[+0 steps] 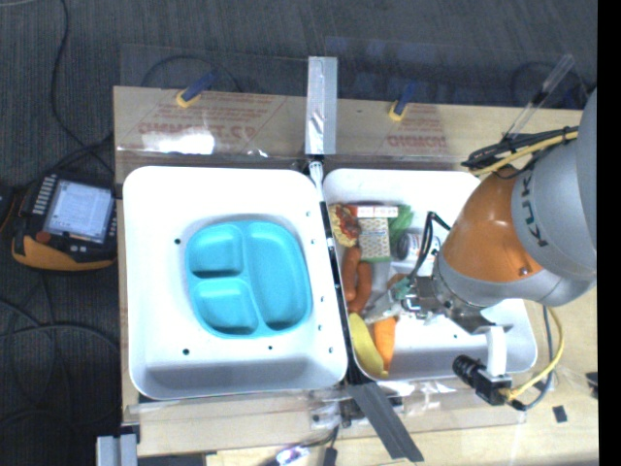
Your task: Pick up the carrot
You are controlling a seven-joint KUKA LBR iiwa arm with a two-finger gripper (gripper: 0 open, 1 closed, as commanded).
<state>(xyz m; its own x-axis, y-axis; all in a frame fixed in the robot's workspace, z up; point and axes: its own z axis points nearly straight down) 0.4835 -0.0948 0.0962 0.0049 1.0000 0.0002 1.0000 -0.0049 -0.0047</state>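
A dark grey carpeted floor surrounds a pale wooden bench, with black cables trailing across the carpet and a handheld control pendant with a lit screen lying on the floor to the left. Clear plastic sheeting covers the back strip of the bench, held by blue and yellow clamps, and a metal bar stands upright between the two bins at the rear.

The gripper hangs low inside the right bin, over the cluster of items along that bin's left wall; whether it is open or closed cannot be told from this angle. Just below and to the left of it lies the carrot, orange and pointing toward the near wall, beside a yellow banana. Farther back in the same bin sit a reddish sausage-like piece and a small printed food box. Above the gripper, the arm's orange band and grey body fill the right side of the bin, with yellow cable running along them.

The left bin holds a turquoise divided plate with three compartments, lying near its centre.
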